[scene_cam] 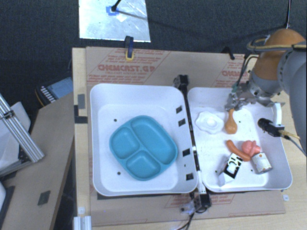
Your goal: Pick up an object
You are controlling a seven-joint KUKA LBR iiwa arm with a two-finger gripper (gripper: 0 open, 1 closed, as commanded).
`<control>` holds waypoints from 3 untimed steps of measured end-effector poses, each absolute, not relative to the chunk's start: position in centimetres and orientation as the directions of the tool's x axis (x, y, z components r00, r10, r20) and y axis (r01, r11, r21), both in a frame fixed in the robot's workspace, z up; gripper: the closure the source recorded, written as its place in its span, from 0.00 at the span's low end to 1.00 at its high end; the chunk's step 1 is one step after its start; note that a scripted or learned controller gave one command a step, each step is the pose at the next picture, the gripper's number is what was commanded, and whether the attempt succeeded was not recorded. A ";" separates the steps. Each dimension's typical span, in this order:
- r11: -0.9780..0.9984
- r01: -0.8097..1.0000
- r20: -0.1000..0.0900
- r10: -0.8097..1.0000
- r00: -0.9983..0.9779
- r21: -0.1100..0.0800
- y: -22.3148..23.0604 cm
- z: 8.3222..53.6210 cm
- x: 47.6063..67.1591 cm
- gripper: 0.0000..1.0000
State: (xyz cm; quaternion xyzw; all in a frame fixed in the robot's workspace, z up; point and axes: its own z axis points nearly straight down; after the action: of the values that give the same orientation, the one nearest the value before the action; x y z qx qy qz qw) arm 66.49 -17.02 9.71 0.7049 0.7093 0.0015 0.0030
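Tan pear-shaped toy [231, 122] hangs upright in the right white bin [283, 176], neck pinched between the gripper [233, 105]'s fingers — a top hold, clear of the white fried-egg toy [209, 122] alongside.

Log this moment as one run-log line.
gripper: over right bin, at top of tan pear-shaped toy | grasp: unconfirmed | left bin: blue divided tray | status: pick not done

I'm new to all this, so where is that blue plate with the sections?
The blue plate lies in the left bin, near its middle, across the divider from the right bin's small objects.
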 end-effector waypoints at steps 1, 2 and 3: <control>0.005 1.000 -0.001 1.000 -0.005 0.007 -16.6 14.2 66.7 1.00; 0.002 1.000 -0.003 1.000 -0.002 0.009 -17.2 20.6 66.6 1.00; 0.005 1.000 -0.002 1.000 -0.005 0.007 -16.8 25.4 66.2 1.00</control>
State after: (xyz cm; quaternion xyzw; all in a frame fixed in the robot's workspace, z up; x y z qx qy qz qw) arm 66.24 -16.79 25.36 0.7052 0.7090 0.0020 0.0031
